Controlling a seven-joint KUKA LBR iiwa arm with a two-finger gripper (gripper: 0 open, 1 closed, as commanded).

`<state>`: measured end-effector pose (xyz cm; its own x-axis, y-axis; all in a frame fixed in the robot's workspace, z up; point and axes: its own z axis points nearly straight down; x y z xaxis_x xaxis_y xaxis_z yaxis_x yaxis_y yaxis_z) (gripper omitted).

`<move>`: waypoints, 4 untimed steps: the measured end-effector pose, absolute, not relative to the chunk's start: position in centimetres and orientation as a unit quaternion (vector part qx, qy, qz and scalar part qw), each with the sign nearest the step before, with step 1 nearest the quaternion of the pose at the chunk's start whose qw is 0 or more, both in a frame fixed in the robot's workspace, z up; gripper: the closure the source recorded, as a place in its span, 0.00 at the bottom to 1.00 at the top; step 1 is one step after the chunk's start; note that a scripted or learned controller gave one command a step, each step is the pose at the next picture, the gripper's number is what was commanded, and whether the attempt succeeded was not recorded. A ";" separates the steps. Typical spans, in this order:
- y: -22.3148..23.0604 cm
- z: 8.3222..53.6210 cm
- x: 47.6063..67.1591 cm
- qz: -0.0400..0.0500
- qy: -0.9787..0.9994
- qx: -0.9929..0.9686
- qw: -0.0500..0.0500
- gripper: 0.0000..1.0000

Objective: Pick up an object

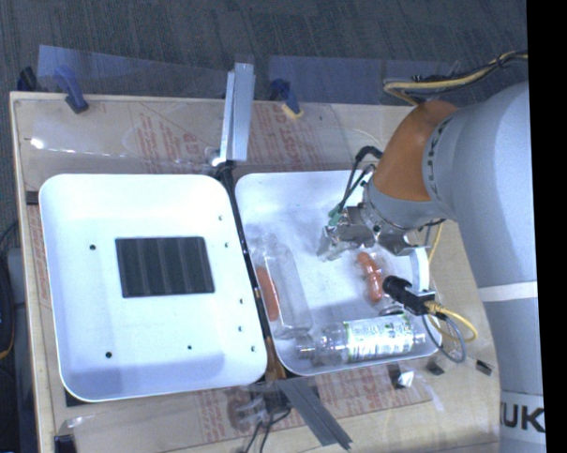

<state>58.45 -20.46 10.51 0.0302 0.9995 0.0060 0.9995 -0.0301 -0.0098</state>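
Near edge: wooden bench (123,420) printed with faint red writing, too blurred to read; "KU" in white on the grey arm (492,165) at lower right. In the right bin (291,188), along its near wall, a clear bottle (368,339) lying flat, label unreadable. Beyond it, a small orange object (368,273) just beside the gripper (345,237); grip state impossible to tell. Left bin (79,267) with a dark ribbed rectangle (164,265). Farthest: blue clamps (71,89), grey carpet (256,25).

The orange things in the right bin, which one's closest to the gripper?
The short orange piece, just below the gripper. The long orange stick lies farther off by the bin's left wall.
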 end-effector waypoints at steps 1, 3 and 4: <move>-20.3 10.5 58.5 0.001 -0.697 -0.717 0.006 0.00; -17.1 20.9 57.2 0.001 -0.747 -0.665 0.000 0.00; -21.1 14.6 54.0 0.002 -0.706 -0.708 0.002 0.00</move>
<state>53.97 -21.05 14.61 0.0018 1.0000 0.0006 1.0000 -0.0018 -0.0057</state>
